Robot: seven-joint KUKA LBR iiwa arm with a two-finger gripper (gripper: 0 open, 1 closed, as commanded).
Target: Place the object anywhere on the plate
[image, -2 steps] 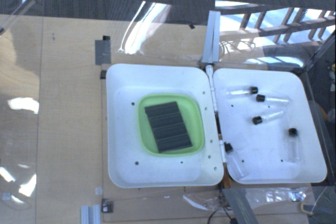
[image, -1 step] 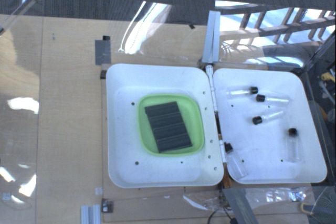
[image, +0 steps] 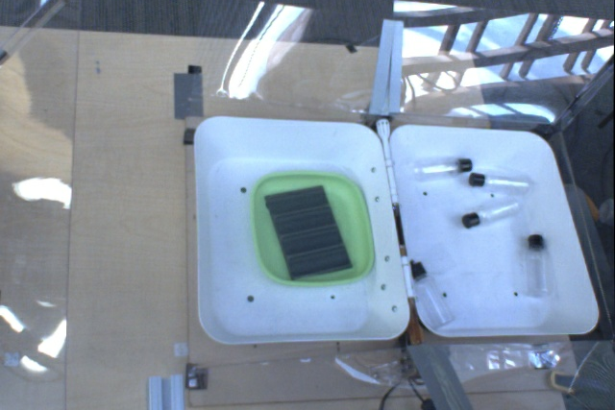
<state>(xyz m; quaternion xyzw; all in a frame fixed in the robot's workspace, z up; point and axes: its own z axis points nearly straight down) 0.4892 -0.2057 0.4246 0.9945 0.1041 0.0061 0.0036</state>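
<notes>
A square green plate [image: 357, 206] with rounded corners sits in the middle of the left white bin [image: 221, 235]. A dark grey ribbed rectangular block [image: 307, 231] lies flat on the plate, slightly turned and well inside its rim. Several clear vials with black caps lie in the right white bin [image: 567, 302]: one near the back [image: 444, 169], one beside it [image: 500, 180], one in the middle [image: 490, 213], one at the right [image: 536, 269], and one at the front left corner [image: 429, 295].
A raised ridge [image: 392, 206] where the two bins meet runs front to back. A metal bracket [image: 387, 72] stands behind the bins, a small grey block [image: 187, 94] at the back left. Bare wooden bench [image: 96, 206] spreads to the left.
</notes>
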